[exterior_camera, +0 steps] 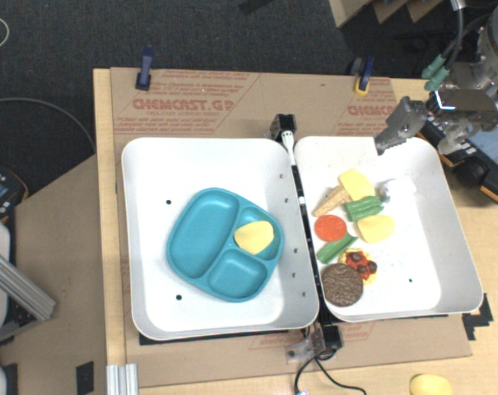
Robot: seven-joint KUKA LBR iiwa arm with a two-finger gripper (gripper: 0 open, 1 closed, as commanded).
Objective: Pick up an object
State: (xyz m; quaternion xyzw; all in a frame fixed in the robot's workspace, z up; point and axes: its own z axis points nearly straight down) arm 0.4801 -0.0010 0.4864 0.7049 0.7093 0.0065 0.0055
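White bins sit side by side. In the left bin (141, 220) lies a blue divided tray (207, 245), and a pale yellow piece (253, 236) rests in one of its compartments. The right bin (446, 253) holds a cluster of toy food (351, 229): yellow pieces, a red slice, green pods, a cone and a brown round patty (342, 284). The gripper (394, 136) is above the far edge of the right bin; I cannot tell if its fingers are open or closed.

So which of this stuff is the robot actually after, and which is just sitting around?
Part of the job:
- end effector
- toy foods in the right bin: brown patty, red slice, green bean

Lying about:
- blue tray, yellow piece on it
- clamps
- cardboard
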